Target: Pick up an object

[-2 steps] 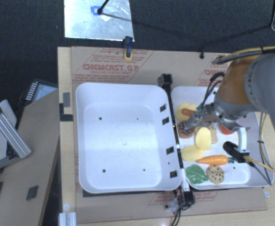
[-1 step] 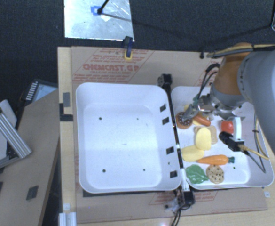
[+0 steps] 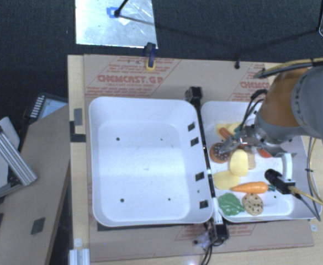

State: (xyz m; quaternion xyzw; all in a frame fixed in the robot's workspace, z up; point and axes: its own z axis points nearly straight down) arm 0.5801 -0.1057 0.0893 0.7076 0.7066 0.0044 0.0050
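A: Which step is it now?
B: The reach. The pincer (image 3: 223, 149) hangs low in the right bin (image 3: 299, 206), over a brown round piece, just beside the yellow potato (image 3: 238, 163).
A: Clenched?
B: I cannot tell. Next, I think, it must grip and lift.

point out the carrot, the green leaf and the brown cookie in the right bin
carrot (image 3: 250, 187), camera view, middle of its orange body
green leaf (image 3: 230, 203), camera view, centre of the leaf
brown cookie (image 3: 253, 204), camera view, centre of its dotted face

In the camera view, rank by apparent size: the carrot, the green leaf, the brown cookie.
1. carrot, longest.
2. green leaf.
3. brown cookie, slightly smaller than the leaf; close call.
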